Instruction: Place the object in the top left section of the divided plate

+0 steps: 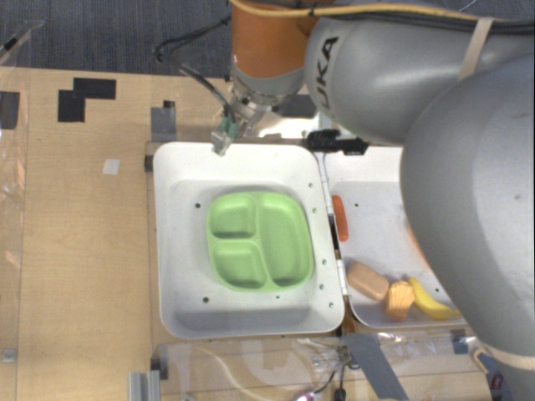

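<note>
Gripper (222,139): at left bin's (180,307) far rim, above green plate (259,241); finger state unclear. Objects in right bin (376,199).

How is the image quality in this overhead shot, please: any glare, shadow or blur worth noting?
Camera view: the arm looms large and soft-focused, hiding much of the right bin; bright glare sits on the left bin rim by the gripper; soft shadow under the green plate; the food items look slightly blurred.

Arm (435,98) hides most of right bin (368,199); banana (430,301) partly covered; tool (224,136) too small, grip unclear.
</note>
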Robot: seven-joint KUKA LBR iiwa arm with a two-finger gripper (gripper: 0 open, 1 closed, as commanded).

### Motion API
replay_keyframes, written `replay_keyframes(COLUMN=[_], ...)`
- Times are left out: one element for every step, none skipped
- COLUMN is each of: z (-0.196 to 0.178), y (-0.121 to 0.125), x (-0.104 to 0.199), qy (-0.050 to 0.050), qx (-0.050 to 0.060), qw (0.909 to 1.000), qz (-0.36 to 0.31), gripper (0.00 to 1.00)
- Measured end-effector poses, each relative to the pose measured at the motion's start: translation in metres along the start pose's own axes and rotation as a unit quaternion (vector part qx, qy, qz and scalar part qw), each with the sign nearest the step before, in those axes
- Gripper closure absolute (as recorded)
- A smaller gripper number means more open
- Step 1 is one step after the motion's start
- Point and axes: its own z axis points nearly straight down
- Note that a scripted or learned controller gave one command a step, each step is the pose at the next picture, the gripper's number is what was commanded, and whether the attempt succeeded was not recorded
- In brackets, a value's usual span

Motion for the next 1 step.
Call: replay_keyframes(z=[0.0243], y=[0.0167], x=[0.0157], qy=[0.000], qx=[-0.001], qw=[0.9990], qz=[-0.044], gripper=[1.00])
